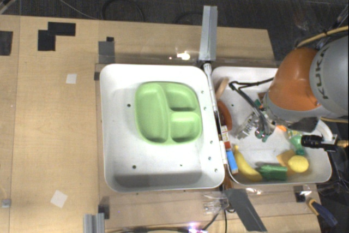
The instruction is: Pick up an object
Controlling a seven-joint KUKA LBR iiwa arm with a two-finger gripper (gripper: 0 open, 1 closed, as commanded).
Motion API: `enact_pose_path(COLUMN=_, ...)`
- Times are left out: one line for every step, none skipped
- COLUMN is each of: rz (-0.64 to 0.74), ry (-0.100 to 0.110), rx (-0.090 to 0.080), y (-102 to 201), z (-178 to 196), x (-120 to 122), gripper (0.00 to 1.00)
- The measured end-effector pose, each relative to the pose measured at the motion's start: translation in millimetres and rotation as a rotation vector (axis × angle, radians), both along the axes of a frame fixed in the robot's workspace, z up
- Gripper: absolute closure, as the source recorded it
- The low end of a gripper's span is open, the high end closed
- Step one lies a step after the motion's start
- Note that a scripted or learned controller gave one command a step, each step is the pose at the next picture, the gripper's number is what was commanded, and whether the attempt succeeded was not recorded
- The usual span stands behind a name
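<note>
My gripper [255,127] hangs low over the middle of the right bin [245,71], beneath the orange wrist band [292,84]. Just below it lies a yellow banana [246,166], and beside that a dark green object [272,172] and a yellow lemon [298,163]. A blue marker [231,161] lies along the bin's left wall. A red-brown object [224,117] rests to the gripper's left. A small orange piece [281,129] and a green item [297,142] sit to its right, partly under the arm. I see nothing held in the gripper.
The left bin [120,172] holds a light green divided plate [166,112]. A metal bar [208,35] stands at the far end of the wall between the two bins. Black cables [245,90] loop near the wrist.
</note>
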State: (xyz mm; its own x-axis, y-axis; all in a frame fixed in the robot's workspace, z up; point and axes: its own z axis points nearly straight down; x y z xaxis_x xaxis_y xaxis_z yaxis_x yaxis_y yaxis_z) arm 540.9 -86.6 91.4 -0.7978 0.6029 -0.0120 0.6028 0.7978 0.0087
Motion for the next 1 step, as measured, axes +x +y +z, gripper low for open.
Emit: enact_pose_path(rz=-0.026, ry=-0.005, rx=-0.005, y=-67.7, z=-0.6, x=34.6, gripper=0.00)
